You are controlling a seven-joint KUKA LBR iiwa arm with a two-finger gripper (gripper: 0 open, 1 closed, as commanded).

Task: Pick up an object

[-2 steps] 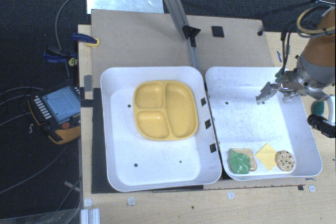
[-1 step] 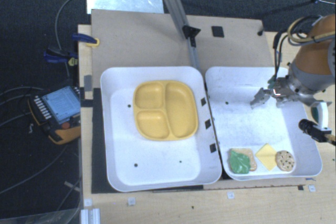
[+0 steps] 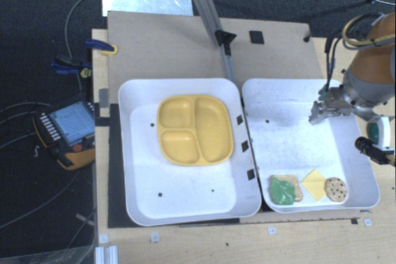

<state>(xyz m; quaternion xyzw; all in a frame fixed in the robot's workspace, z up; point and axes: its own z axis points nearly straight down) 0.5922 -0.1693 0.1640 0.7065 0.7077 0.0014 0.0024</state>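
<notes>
Three small items lie along the near edge of the right bin [image 3: 291, 133]: a green leafy piece on toast [image 3: 284, 189], a yellow cheese slice [image 3: 314, 184] and a round cookie [image 3: 335, 189]. My gripper [image 3: 320, 112] hangs over the right bin's far right part, well above and behind these items. Nothing shows between its fingers. The arm with its orange band [image 3: 374, 62] comes in from the right edge.
The left bin [image 3: 142, 151] holds a yellow divided plate [image 3: 195, 130] toward its far side. A grey pole [image 3: 204, 0] slants across the back of the bench. A blue device [image 3: 68, 127] and cables lie on the floor at the left.
</notes>
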